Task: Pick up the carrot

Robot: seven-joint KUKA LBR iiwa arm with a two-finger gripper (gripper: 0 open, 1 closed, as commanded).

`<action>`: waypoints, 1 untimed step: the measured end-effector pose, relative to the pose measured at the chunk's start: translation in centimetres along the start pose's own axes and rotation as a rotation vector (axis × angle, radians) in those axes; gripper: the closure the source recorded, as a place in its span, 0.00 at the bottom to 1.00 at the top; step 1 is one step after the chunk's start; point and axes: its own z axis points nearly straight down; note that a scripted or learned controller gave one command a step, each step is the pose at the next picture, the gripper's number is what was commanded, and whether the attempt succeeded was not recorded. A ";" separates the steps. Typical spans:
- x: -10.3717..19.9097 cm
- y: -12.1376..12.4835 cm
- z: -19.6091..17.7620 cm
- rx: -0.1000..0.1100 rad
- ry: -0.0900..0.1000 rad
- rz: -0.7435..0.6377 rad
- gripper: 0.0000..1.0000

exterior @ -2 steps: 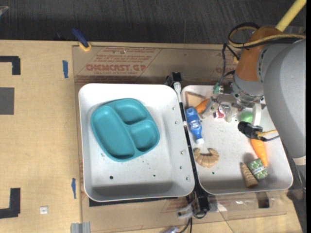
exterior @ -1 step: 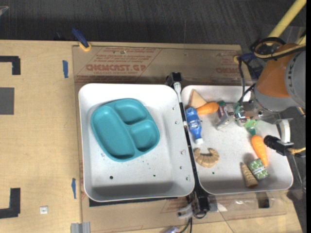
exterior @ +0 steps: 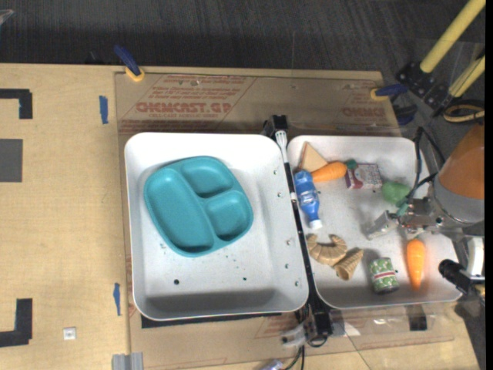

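An orange carrot [exterior: 330,172] with a green top lies on its side near the far edge of the right bin [exterior: 350,146], next to a tan wedge [exterior: 311,158]. A second orange carrot-shaped piece [exterior: 415,262] lies near the bin's front right corner, pointing toward the front. My gripper [exterior: 397,222] hangs low over the right side of this bin, just behind that second piece and well to the right of the green-topped carrot. Nothing is visibly held in it.
The right bin also holds a blue bottle [exterior: 306,197], a croissant [exterior: 327,247], a cone [exterior: 348,264], a small can [exterior: 383,274], a green item [exterior: 395,190] and a pink-and-white packet [exterior: 363,176]. The left bin [exterior: 146,284] holds a teal divided tray [exterior: 199,203].
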 end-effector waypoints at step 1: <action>-0.6 -2.3 -0.2 -0.017 -0.003 -0.139 0.00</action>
